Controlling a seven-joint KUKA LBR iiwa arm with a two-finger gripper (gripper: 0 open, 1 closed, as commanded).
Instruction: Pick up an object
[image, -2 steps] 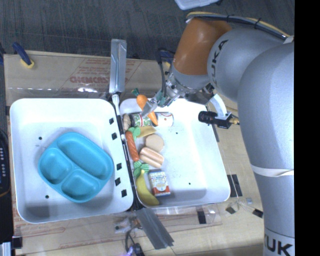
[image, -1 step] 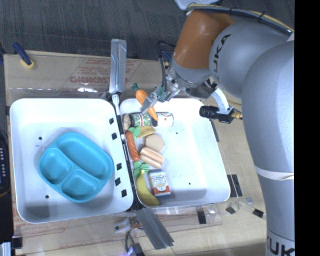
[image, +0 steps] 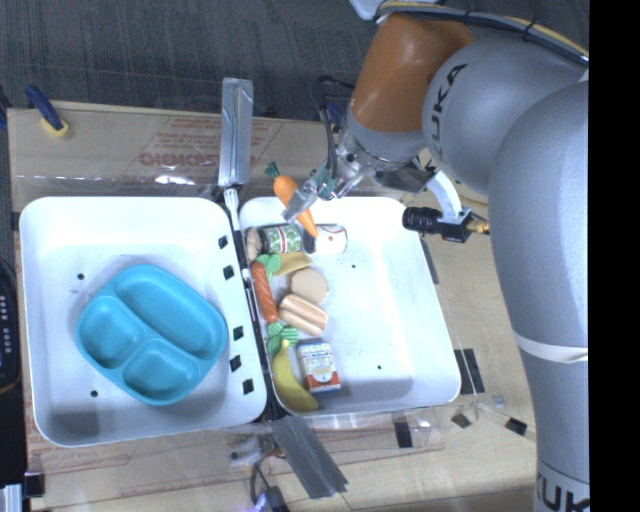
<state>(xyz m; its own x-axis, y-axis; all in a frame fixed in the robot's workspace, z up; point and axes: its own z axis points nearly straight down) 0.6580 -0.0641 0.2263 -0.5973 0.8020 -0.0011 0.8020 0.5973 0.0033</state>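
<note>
My gripper (image: 303, 204) hangs over the back left corner of the right bin (image: 400, 300). Its fingers are shut on an orange carrot (image: 288, 187) with a green top. The carrot slants from the bin's rear rim down toward a small green-labelled can (image: 280, 240). Along the right bin's left wall lie a red sausage (image: 263, 290), a round tan bun (image: 309, 285), a hot dog roll (image: 303, 314), a banana (image: 288, 385) and a small juice carton (image: 318, 366).
The left bin (image: 60, 250) holds a blue divided plate (image: 150, 332). A grey divider (image: 236, 130) rises between the bins at the back. The arm's large grey body (image: 530, 200) covers the right side. A black fitting (image: 438, 222) sticks out over the right bin's rear rim.
</note>
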